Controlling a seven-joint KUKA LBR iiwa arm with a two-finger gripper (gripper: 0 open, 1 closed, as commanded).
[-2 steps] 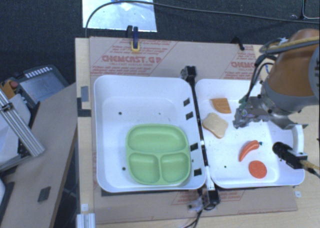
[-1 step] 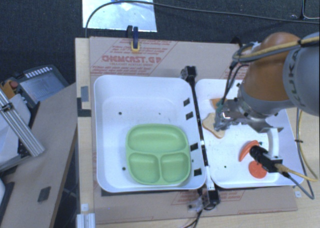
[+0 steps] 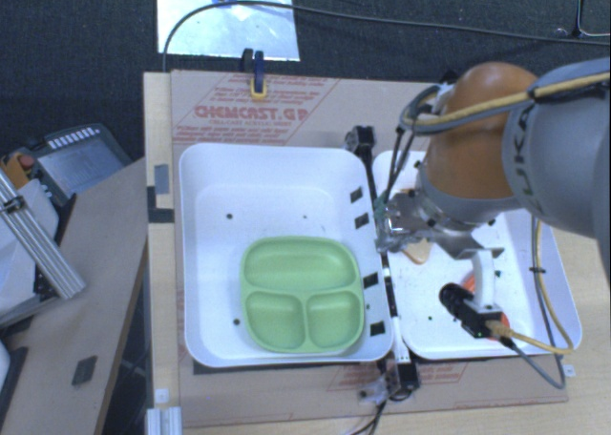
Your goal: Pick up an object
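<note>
**Arm Low Over the Right Bin**

The fingers [image 3: 420, 238] sit hidden under the arm, so nobody can tell if they are apart or together. A small tan object [image 3: 417, 253] lies just below them. A green tray [image 3: 302, 293] rests far left, in the other bin [image 3: 220, 185].

a green three-compartment plate [image 3: 304, 294] lies in the left white bin [image 3: 215, 185]. behind the bins, a yellow clamp [image 3: 257, 75] grips printed brown cardboard [image 3: 253, 111]. a shiny metal sheet [image 3: 226, 2] lies on the dark floor beyond. at far left, an aluminium extrusion [image 3: 38, 242].
</note>
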